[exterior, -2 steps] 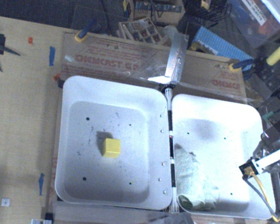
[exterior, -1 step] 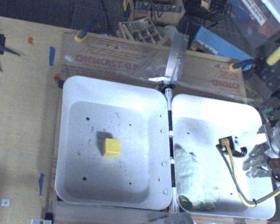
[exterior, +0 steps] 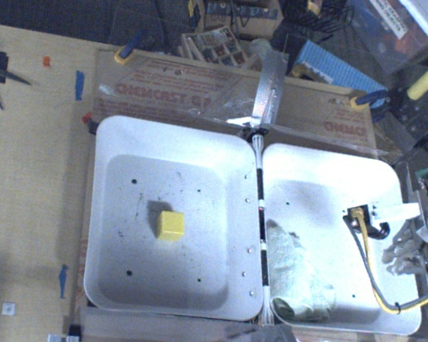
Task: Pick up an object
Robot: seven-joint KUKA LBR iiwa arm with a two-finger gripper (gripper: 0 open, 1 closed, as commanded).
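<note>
One yellow block [exterior: 171,225] sits near the middle of the left bin [exterior: 122,143], square on the floor and well apart from every wall, so a reach from above would probably meet nothing in the way. One rolled pale cloth [exterior: 294,275] lies in the right bin [exterior: 334,173], pressed along the divider at the lower left of that bin and slanting toward its bottom edge; being soft and bunched, it would likely give under a pinch rather than lift cleanly. That makes two things to choose from, one in each of the two white bins, which sit side by side and touch along the centre of the frame on the tabletop [exterior: 20,176]. The arm's gripper [exterior: 409,252] hangs at the right edge of the frame, over the right rim of the right bin, with a yellow cable [exterior: 372,268] looping below it; whether it is apart or together cannot be told, and nothing is seen in it. It is well apart from both things, so no pick appears begun.
</note>
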